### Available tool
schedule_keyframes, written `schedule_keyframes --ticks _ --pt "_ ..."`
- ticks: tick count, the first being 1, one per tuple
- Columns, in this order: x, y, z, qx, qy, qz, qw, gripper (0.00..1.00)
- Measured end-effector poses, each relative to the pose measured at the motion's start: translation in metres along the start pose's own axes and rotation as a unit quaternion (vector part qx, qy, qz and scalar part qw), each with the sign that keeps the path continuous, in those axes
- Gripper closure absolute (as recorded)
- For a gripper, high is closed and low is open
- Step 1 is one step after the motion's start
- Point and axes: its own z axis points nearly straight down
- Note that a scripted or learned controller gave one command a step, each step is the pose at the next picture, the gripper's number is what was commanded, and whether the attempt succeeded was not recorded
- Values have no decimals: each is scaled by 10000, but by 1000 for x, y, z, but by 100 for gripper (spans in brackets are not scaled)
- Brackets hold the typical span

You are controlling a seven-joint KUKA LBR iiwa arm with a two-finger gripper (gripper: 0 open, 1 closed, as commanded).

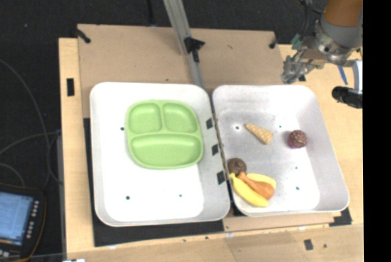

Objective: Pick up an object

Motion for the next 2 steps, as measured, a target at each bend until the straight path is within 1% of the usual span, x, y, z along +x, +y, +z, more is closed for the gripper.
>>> schedule_keyframes --ticks 1,2 --pt "52 -16 9 31 10 4 10000 100" --pt "100 -25 19 37 14 3 10000 100"
